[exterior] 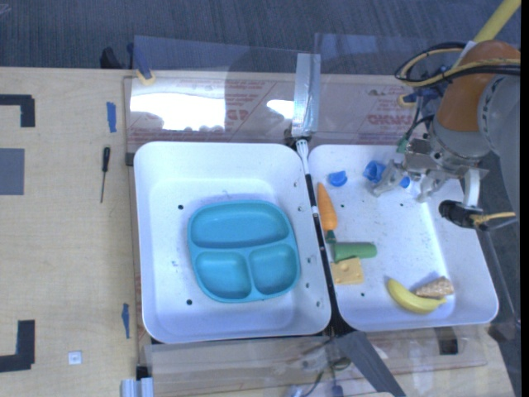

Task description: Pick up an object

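Nothing is singled out as the target, so I go through the right bin (463,304), where all the loose items sit. Closest to my end effector (407,182) are two small blue pieces: one (374,171) just left of the fingers, the other (337,178) further left, both chunky and irregular, looks like plastic. Orange carrot (327,208), tapered and smooth, lies along the bin's left wall, long axis running near-to-far, narrow tip toward the far side. Below it a green cylinder (354,251) lies flat, long axis left-right, touching a yellow wedge-like block (347,271) just under it. Banana (411,297), curved, glossy yellow, sits near the front right corner, long axis roughly left-right with ends curling up; a tan textured chunk (436,288) rests against its right end.

End effector is low over the far part of the right bin, metal fingers spread a moderate width, nothing between them. I can't tell if the tips touch the bin floor.

Left bin (165,304), white, shallow, rounded corners, carries a turquoise divided plate (242,249) with three compartments, smooth plastic. Both bins sit on a pale wood worktop (58,263). A clear sheet (215,102) stands behind the bins. A dark slim tool (104,172) lies on the worktop to the left.
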Controlling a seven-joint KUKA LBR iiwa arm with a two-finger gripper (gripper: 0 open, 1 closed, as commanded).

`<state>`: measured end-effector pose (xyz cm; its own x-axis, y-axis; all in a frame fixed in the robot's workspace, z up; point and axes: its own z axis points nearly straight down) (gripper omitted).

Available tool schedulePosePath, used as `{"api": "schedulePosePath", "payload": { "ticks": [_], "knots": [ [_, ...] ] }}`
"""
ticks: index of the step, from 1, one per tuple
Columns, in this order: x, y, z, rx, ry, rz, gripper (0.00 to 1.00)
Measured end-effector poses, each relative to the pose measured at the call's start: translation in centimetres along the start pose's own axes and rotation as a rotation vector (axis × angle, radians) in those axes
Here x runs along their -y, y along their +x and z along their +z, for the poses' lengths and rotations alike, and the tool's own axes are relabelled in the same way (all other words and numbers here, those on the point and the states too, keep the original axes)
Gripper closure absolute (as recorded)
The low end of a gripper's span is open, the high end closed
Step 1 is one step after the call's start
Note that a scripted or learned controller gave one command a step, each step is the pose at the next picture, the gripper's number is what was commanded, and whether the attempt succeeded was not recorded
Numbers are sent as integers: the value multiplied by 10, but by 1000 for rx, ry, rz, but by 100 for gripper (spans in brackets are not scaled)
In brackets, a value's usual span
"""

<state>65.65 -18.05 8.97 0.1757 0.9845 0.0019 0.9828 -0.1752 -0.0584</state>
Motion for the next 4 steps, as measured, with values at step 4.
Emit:
{"api": "schedulePosePath", "payload": {
  "ticks": [4],
  "knots": [
    [-1, 7, 5, 8, -21, -22, 0]
  ]
}}
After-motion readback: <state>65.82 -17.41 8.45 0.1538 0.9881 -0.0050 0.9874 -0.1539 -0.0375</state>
